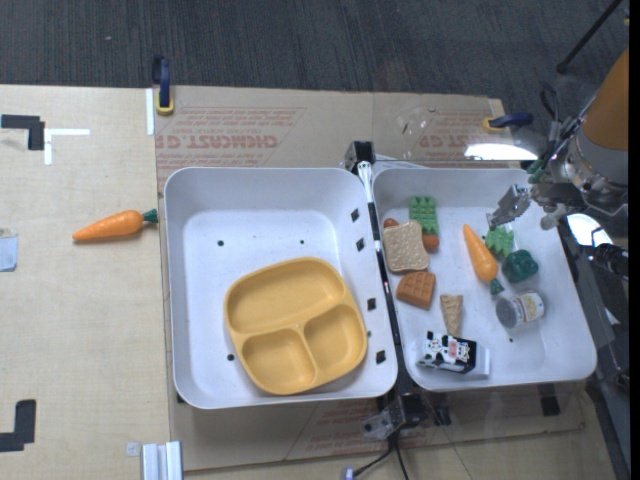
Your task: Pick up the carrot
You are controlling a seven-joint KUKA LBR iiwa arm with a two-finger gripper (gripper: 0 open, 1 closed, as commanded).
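Observation:
An orange carrot (479, 253) lies in the right bin (560, 363), right of centre, its tip pointing to the far left. A second orange carrot with a green stub (110, 226) lies on the bench, left of both bins. My gripper (511, 206) hangs over the right bin's far right part, just above and to the right of the carrot in the bin and a short gap away from it. Nothing shows in the gripper.
The left bin (190, 298) holds a yellow divided plate (295, 323). Around the carrot in the right bin lie a green block (423, 211), a toast slice (405, 246), a brown waffle (416, 288), a cone (452, 313), a cow-print carton (448, 353), a can (520, 308) and green toys (518, 265).

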